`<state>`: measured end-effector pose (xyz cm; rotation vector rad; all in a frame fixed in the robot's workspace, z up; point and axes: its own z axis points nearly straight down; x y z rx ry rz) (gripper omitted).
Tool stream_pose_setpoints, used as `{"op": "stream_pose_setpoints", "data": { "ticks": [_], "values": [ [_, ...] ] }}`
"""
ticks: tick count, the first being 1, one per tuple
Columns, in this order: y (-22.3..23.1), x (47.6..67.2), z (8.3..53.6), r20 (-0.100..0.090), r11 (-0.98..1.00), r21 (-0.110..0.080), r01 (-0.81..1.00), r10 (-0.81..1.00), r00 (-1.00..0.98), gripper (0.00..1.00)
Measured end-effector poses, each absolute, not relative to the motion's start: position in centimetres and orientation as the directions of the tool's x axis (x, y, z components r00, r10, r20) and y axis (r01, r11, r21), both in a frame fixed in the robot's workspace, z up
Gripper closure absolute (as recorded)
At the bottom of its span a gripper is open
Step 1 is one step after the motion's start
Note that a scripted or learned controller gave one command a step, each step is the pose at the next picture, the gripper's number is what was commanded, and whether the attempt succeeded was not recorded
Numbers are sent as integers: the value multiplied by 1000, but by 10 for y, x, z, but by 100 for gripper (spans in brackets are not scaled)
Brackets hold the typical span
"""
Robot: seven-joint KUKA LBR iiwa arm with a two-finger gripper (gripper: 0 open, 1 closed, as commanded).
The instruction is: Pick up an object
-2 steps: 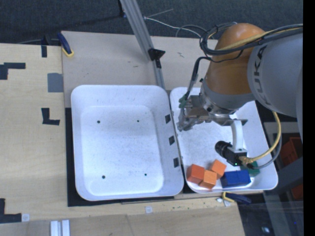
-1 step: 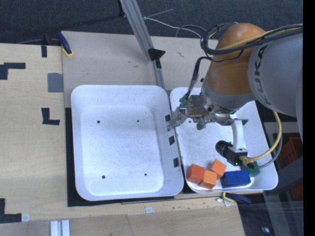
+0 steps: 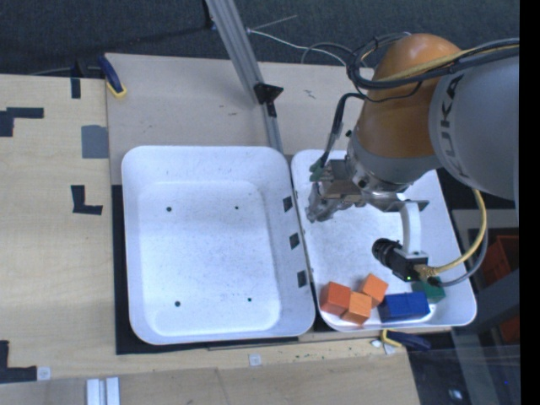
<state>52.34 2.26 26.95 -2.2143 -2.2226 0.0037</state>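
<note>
Both white bins (image 3: 211, 163) look like smooth moulded plastic, faintly speckled with dark flecks. The bench (image 3: 51, 226) under them is pale, matt wood-grain board. My orange band (image 3: 409, 66) is glossy, catching light; my grey casing (image 3: 485, 125) is smooth and satin. Orange blocks (image 3: 350, 298) and blue block (image 3: 403, 307) appear matt. The slanted rail (image 3: 240, 49) is brushed metal.

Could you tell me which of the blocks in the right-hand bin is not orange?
The blue block, at the near edge of the right bin. It is longer than the three orange blocks clustered just to its left.
</note>
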Motion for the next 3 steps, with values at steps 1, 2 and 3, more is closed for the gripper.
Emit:
{"op": "stream_pose_setpoints", "data": {
  "ticks": [1,2,3],
  "values": [
    [23,523,269,1,4,-5,1000,1000,-4,0],
    [44,485,226,0,1,-9,1000,1000,-1,0],
    [2,575,194,-2,-1,-1,1000,1000,1,0]
  ]
}}
